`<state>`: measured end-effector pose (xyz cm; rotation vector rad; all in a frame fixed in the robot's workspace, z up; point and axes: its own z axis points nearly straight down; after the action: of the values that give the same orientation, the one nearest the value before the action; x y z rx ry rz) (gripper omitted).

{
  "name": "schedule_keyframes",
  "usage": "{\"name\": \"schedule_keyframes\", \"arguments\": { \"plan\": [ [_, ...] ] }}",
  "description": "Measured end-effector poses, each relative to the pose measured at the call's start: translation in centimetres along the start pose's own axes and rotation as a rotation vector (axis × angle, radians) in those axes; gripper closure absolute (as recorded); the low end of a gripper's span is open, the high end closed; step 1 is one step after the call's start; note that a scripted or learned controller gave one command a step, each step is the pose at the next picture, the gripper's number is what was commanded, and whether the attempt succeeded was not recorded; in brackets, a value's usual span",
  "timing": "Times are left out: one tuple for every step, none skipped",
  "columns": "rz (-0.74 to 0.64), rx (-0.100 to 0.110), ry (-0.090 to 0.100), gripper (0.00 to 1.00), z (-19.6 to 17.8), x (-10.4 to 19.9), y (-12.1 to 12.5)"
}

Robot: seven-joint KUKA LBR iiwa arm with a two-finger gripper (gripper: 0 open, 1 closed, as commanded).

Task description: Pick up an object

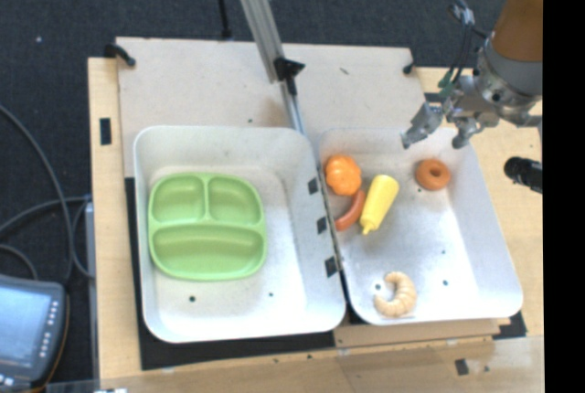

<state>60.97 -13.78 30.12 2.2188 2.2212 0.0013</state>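
Observation:
The right bin (475, 263) holds an orange fruit (343, 174), a red-orange sausage (350, 211), a yellow corn-like piece (378, 202), a brown donut (432, 174) and a pale croissant (396, 293). My gripper (439, 131) hangs over the bin's far right corner, above and just behind the donut. Its two fingers stand apart, open, with nothing between them. The left bin (292, 291) carries a green divided plate (207, 226).
A slanted aluminium bar (258, 12) runs from the top down to the gap between the bins. The bench's bare tan top (274, 94) lies behind both bins. A screen device (27, 327) sits at the lower left, off the bench.

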Motion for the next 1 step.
{"name": "schedule_keyframes", "arguments": {
  "plan": [
    [-0.001, -0.003, -0.001, 1.00, -1.14, -0.11, 0.06]
  ]
}}
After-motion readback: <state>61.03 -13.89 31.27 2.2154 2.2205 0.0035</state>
